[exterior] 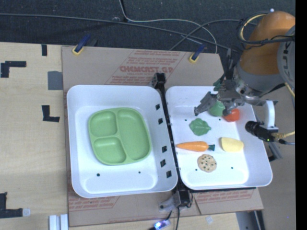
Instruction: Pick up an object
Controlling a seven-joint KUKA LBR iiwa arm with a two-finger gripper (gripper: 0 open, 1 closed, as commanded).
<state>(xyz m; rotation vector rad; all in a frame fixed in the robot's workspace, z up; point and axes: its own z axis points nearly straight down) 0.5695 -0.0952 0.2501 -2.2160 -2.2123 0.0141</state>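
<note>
You see the gripper [207, 105] low over the right bin [240, 176], above the green leaf [199, 126] — finger spacing and any hold you cannot tell

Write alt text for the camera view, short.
The gripper hangs low over the right bin, beside a green item and a red tomato-like piece. That bin also holds a green leaf, carrot, yellow wedge and cookie; the left bin holds a green divided plate.

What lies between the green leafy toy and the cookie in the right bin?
In the camera view, the carrot lies crosswise between the green leafy toy and the cookie.
</note>
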